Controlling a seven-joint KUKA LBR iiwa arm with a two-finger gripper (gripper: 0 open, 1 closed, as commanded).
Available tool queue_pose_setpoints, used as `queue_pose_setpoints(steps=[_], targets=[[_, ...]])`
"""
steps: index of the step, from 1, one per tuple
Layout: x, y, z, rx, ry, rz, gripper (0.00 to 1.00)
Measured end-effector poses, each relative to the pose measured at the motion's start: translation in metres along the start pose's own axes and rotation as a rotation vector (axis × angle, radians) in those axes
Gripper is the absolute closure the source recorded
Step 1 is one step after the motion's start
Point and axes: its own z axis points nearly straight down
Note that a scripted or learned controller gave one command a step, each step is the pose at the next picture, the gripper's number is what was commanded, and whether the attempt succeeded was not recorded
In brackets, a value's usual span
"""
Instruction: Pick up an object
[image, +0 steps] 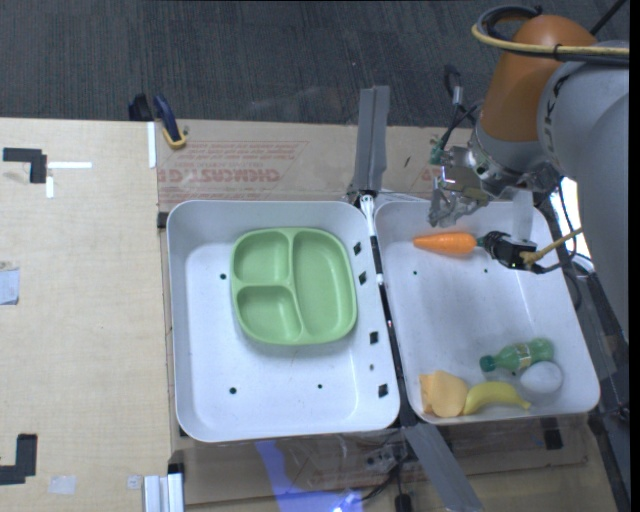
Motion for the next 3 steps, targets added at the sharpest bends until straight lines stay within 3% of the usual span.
queue_pose_setpoints(steps=[1,2,3], targets=[[0.026,-0.038,0.001,0.003,0.000,0.004,1.00],[-0.037,-0.081,0.001,0.002,0.001,-0.300,1.00],[-0.036,-0.081,0.001,0.002,0.001,-0.301,0.00]])
